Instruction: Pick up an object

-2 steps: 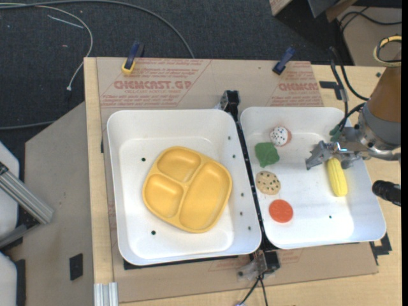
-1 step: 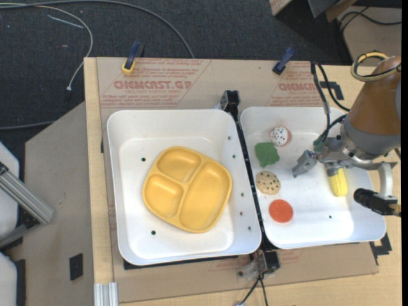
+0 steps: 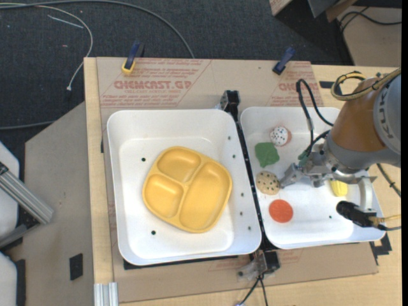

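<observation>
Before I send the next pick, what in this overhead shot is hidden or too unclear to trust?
- Gripper: its fingers sit under the grey-and-orange wrist, so their state is unreadable in the camera view.
- Yellow object in the right white bin: mostly covered by the arm, shape unclear.
- Small white speckled ball: too small to make out its markings.

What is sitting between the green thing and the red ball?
In the camera view, a round speckled cookie lies between the green piece above it and the red ball below it, in the right bin.
</observation>
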